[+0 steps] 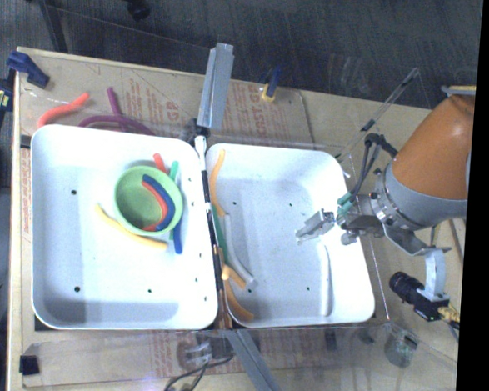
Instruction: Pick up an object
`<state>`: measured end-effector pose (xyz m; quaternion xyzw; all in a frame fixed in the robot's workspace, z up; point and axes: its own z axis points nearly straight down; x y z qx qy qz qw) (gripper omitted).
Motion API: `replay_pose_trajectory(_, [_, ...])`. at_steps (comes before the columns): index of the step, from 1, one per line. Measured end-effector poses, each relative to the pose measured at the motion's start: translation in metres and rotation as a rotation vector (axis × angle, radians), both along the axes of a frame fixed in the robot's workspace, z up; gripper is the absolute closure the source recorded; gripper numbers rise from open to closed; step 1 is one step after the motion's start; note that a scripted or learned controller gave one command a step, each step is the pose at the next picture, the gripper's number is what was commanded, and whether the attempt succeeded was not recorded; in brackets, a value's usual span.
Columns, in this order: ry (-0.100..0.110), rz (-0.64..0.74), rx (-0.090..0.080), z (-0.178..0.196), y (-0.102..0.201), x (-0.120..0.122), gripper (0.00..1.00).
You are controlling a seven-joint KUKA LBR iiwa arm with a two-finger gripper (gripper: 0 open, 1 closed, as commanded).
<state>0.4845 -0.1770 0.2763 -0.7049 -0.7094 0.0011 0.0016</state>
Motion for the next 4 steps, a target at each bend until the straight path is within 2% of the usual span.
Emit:
replay_pose_trajectory(1, [-0.003,0.165,-0.001,-0.113,0.078,0.016,0.00])
replay_pose_trajectory(2, [-0.001,-0.027,-0.002,-0.137,0.078,0.066,0.00])
replay_pose_trajectory(3, [-0.001,-0.161,0.000,-0.125,0.051,0.126,0.00])
replay_pose_trajectory(4, [-0.003,-0.304,0.000,-0.047,-0.011,0.157,0.00])
